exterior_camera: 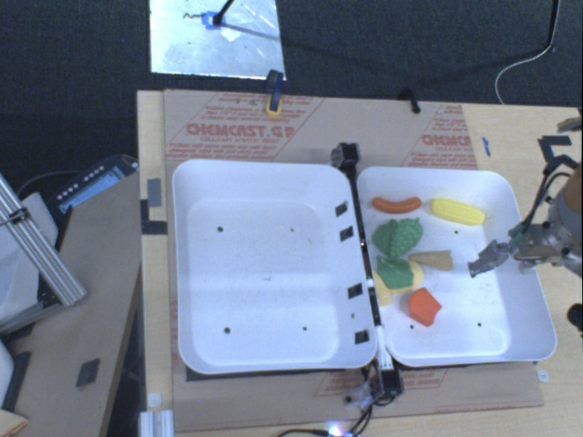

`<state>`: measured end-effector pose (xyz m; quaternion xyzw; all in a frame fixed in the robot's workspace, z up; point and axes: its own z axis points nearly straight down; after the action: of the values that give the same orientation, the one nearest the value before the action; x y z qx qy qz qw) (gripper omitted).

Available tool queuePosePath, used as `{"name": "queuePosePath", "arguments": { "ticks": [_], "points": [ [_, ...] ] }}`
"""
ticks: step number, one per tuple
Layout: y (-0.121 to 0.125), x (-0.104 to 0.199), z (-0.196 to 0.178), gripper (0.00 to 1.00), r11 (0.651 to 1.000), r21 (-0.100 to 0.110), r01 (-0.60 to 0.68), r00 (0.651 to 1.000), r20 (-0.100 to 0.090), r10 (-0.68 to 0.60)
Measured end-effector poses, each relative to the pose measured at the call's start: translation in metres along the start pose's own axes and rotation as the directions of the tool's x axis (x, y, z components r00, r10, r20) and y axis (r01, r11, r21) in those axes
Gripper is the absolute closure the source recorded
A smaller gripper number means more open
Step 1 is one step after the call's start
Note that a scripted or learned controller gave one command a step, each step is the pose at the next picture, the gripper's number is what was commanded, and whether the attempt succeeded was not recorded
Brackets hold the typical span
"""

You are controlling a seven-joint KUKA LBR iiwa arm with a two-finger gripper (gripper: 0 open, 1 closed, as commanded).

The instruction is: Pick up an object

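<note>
Gripper [481,264] hung at the right bin's [524,340] 3 o'clock edge, grip state impossible to tell. Nothing was picked yet; the toys, red block [424,307] included, sat around 9 o'clock.

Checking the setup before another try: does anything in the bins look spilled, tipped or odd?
Nothing stands out. The toy foods, sausage, corn, green leaves and orange block, lie loosely inside the right bin, none over its rim.
</note>
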<state>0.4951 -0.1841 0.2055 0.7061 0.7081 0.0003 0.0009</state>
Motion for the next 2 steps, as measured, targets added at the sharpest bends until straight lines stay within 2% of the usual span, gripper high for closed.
{"name": "queuePosePath", "arguments": {
  "ticks": [1,2],
  "points": [
    [0.063,0.028,0.128,0.0,1.0,0.002,0.006,1.0,-0.003,-0.006],
    [0.002,0.038,0.122,0.0,1.0,0.006,-0.002,1.0,-0.003,0.002]
  ]
}}
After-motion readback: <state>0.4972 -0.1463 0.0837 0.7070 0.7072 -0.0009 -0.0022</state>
